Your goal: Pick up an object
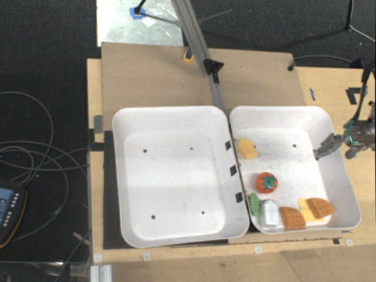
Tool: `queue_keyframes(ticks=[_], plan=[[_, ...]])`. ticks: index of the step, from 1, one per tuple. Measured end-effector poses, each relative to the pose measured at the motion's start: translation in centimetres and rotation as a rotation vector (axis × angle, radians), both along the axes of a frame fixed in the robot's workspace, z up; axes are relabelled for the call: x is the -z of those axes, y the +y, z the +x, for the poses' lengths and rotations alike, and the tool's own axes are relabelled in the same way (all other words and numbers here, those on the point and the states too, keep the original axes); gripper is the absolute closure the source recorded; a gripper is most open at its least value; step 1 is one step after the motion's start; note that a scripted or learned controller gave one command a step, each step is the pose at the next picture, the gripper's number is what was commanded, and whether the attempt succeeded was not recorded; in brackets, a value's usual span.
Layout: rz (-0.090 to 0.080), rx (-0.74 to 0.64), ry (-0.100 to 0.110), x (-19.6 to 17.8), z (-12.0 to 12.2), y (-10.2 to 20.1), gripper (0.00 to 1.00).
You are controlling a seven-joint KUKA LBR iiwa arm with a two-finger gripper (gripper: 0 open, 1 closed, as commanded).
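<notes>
Six small toy foods lie loose in the right bin (294,135), any one a fair candidate for picking. Landmark: the tomato (265,182), round, red, glossy, with a green top, near the bin's middle.

- Yellow rounded lump (247,148): up and left of the tomato, close to the bin's left wall; smooth.
- Green ridged piece (254,204): below-left of the tomato, against the left wall.
- Pale upright bottle-like item (270,212): below the tomato, touching the green piece.
- Brown grid-textured waffle square (292,217): below-right of the tomato.
- Second waffle piece on a yellow slab (317,209): further right, at the front wall.

Claw (325,147): right of the tomato and well apart from it, at the bin's right wall; nothing sits in it, and whether it is apart or together I cannot tell.

Left bin (170,175): white, shallow, rounded corners, on the tan desk (252,75).

Risks, as judgement: the front items crowd together, so a descent there may nudge neighbours or catch the wall; the tomato's smooth round form may squirt out.
</notes>
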State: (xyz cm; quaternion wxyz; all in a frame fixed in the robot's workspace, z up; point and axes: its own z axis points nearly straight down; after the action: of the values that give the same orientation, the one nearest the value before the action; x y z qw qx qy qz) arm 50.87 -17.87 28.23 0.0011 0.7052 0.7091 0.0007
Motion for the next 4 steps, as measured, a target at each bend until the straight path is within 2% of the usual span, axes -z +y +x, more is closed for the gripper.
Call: queue_keyframes(ticks=[1,4], plan=[[0.000,0.001,0.000,0.0,0.0,0.0,0.00],[0.002,0.006,0.006,15.8,-1.4,-1.5,0.00]])
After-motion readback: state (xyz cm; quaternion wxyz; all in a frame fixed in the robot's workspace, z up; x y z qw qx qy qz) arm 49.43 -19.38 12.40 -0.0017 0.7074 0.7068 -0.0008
